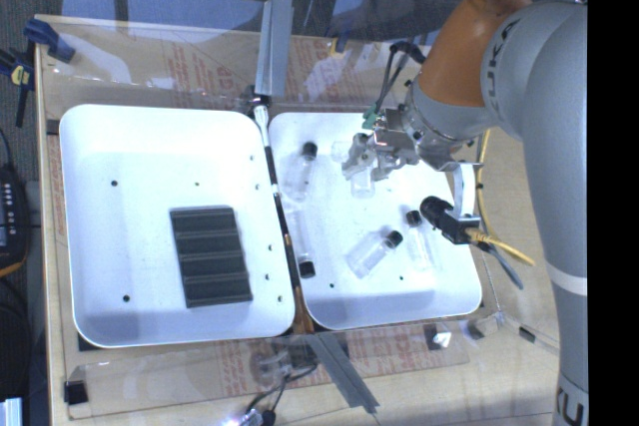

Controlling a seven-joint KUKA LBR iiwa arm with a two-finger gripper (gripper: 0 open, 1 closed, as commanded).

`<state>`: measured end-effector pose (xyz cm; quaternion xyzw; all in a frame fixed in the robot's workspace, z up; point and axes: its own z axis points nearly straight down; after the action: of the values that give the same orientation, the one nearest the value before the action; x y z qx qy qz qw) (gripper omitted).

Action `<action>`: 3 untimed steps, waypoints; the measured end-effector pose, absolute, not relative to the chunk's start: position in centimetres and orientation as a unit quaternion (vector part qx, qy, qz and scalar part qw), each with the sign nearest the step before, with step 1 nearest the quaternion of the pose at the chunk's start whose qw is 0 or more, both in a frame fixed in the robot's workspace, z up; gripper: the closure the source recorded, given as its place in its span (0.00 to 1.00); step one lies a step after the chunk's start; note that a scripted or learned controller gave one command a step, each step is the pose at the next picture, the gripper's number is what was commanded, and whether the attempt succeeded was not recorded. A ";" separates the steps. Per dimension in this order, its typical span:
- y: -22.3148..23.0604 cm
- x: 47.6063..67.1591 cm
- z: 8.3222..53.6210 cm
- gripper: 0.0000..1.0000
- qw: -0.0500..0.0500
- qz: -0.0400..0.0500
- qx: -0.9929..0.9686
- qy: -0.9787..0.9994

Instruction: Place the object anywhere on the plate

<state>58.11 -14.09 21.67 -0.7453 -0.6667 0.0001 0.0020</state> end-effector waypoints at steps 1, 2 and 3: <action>-3.1 63.2 19.2 1.00 0.002 0.000 -0.714 -0.700; 9.1 65.6 19.1 1.00 0.001 0.001 -0.737 -0.676; 15.7 65.4 11.4 1.00 0.002 0.003 -0.735 -0.678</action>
<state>65.42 15.75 11.42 -0.7352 -0.6778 0.0034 0.0023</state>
